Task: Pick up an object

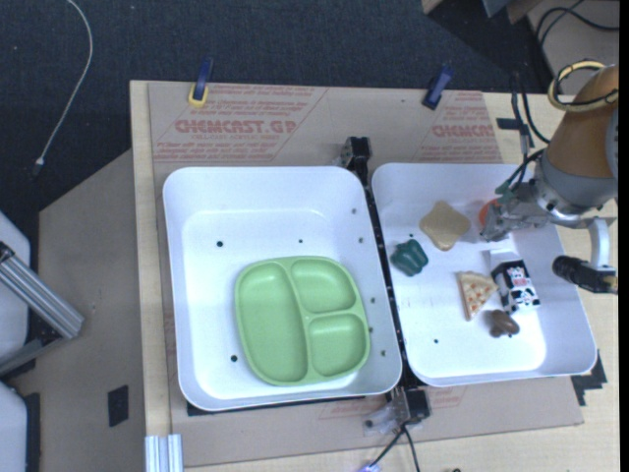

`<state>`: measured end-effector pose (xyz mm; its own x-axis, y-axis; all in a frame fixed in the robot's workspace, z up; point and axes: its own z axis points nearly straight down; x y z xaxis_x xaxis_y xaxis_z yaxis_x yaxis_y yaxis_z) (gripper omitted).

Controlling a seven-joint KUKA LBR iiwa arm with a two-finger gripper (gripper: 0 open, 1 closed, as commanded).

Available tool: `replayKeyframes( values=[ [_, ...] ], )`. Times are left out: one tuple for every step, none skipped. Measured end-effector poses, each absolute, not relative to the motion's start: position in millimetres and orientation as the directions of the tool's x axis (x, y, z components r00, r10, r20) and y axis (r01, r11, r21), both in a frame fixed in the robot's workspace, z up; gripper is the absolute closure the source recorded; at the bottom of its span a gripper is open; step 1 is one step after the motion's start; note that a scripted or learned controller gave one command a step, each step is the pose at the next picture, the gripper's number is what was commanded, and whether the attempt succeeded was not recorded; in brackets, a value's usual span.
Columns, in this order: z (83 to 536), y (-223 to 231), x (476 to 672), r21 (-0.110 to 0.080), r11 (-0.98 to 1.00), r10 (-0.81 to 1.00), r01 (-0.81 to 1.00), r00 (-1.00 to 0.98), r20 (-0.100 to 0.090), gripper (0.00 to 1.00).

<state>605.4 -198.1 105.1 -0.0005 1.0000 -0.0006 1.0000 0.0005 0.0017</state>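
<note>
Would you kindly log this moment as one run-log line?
phase: approach | gripper: over right bin, near tan piece | grasp: none visible | green tray: left bin

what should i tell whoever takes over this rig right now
Gripper: low over the right bin, near its far right part; nothing seen held.
Right bin: tan piece, green toy, pizza slice, black-and-white toy, small brown piece.
Left bin: green tray.
Done: no pick yet.
Left: grasp and lift one object.
</note>
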Motion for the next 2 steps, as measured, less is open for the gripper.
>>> replayKeyframes(
  values=[
    [169.5,-201.6,608.7,0.008,0.001,1.000,1.000,-0.001,-0.003,1.00],
    [224.2,-202.1,610.5,0.009,0.001,1.000,1.000,-0.001,-0.003,1.00]
  ],
)
